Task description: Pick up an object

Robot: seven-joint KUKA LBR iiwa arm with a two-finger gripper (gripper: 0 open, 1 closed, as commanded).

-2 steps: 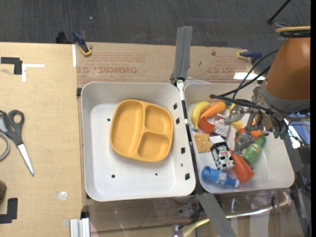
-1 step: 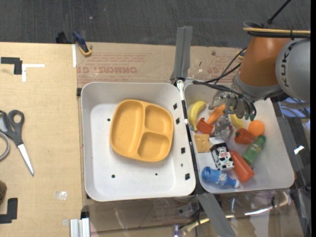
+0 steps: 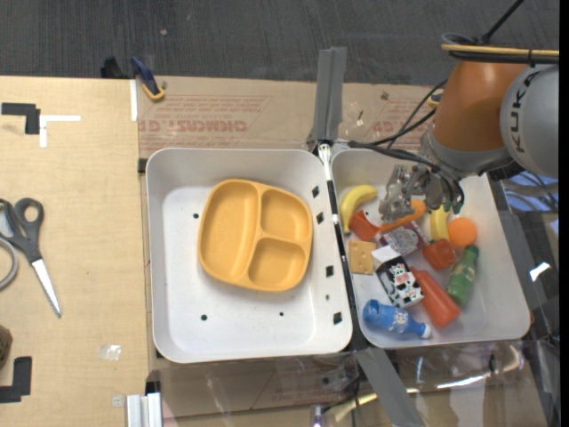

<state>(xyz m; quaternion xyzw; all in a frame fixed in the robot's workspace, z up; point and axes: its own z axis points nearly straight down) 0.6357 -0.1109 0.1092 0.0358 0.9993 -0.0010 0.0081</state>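
Toys (image 3: 411,269) crowd the right bin (image 3: 498,323) beneath the claw (image 3: 411,194), whose grip state cannot be told; so tight a heap risks a glancing, slipping grab.

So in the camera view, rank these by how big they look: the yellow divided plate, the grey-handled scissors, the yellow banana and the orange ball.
1. Yellow divided plate
2. Grey-handled scissors
3. Yellow banana
4. Orange ball

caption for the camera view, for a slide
Pincer lowered among toys in the right bin; yellow divided plate in left bin.
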